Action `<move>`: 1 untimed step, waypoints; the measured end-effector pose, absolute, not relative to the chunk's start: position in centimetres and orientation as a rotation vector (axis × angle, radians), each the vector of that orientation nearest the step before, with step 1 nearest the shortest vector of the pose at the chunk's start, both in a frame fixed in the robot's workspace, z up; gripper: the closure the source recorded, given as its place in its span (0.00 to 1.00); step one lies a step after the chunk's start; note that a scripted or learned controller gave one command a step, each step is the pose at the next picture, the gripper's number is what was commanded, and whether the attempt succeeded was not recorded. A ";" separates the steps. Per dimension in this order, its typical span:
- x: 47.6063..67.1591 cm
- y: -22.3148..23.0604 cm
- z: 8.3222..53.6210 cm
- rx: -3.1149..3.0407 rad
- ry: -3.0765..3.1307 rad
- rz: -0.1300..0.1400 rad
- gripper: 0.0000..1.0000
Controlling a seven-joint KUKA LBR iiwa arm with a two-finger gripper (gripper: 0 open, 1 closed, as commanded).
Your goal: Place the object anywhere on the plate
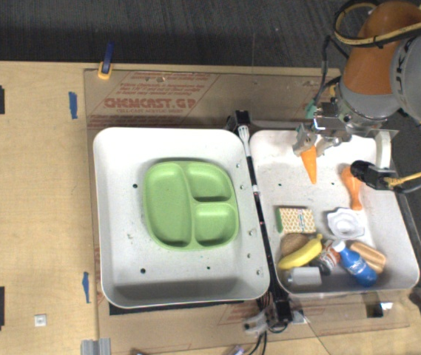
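A green plate (167,205) with three compartments lies in the middle of the left bin (114,161). My gripper (315,140) hangs over the far part of the right bin (277,150). Its fingers are shut on the thick end of a small orange carrot (311,165), which points down toward the near side. The carrot is to the right of the plate, across the divider between the two bins.
Another orange piece (354,189) lies in the right bin near a black cable end. The near part holds a banana (301,254), a cracker packet (296,219), a white crumpled item (344,223), a blue bottle (358,266) and several others.
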State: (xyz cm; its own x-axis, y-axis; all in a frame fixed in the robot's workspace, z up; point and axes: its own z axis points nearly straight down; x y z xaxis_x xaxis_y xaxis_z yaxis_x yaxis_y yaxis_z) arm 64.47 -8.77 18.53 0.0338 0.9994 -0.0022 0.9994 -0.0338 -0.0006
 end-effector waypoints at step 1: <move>60.8 1.0 18.4 2.292 2.158 -0.002 1.00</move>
